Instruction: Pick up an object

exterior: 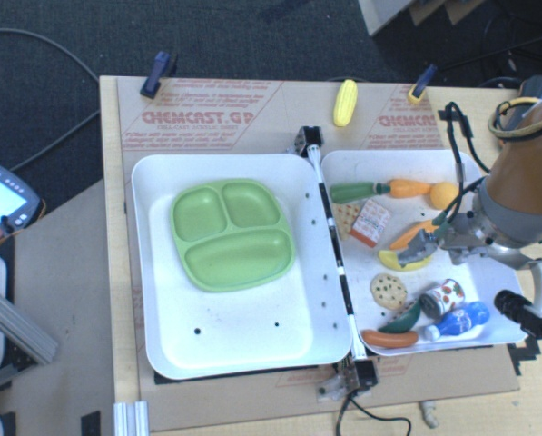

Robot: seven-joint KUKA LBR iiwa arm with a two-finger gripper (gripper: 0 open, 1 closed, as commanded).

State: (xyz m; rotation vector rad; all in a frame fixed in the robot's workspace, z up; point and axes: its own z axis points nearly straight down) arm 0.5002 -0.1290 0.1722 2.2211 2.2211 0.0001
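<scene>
Green tray (232, 234) in left bin (152, 271)

Overhead slanted view of bench with two white bins. Left bin (162, 316) holds green divided plate (231, 234). Right bin (379, 163) holds toy carrot (379, 189), orange ball (444, 194), red-and-white packet (371, 222), banana (405, 260), cookie (389, 289), hot dog (390, 338), blue bottle (457, 321). Gripper (425, 241) low above banana, arm entering from right. Yellow corn cob (345, 103) lies on bench behind bins.
</scene>
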